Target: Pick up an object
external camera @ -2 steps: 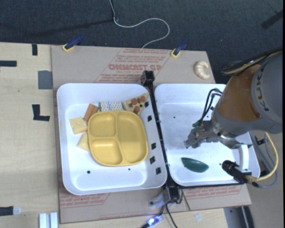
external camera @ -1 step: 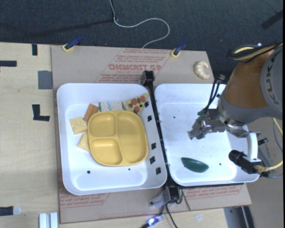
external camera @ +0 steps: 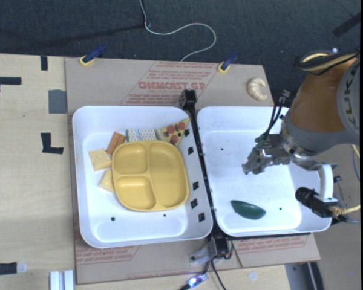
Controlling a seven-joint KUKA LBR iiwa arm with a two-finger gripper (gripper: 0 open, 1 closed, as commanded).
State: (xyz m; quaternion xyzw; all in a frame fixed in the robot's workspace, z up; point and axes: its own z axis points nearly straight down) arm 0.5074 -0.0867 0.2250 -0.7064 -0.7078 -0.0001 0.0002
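A dark green flat object (external camera: 248, 209) lies near the front edge of the right bin (external camera: 230, 132). My gripper (external camera: 253, 165) hangs over the middle of that bin, above and slightly right of the green object, apart from it. The left bin (external camera: 88, 222) holds a yellow divided plate (external camera: 150, 175). Along the plate's left and far sides sit tan and orange cracker-like pieces (external camera: 101, 159) and small patterned items (external camera: 172, 132).
Both bins rest on a cardboard sheet (external camera: 163, 83) on the bench. A small tan object (external camera: 258, 88) lies on the cardboard behind the right bin. A black clip (external camera: 188, 97) sits where the bins meet. A white cable (external camera: 181, 32) trails across the dark floor behind.
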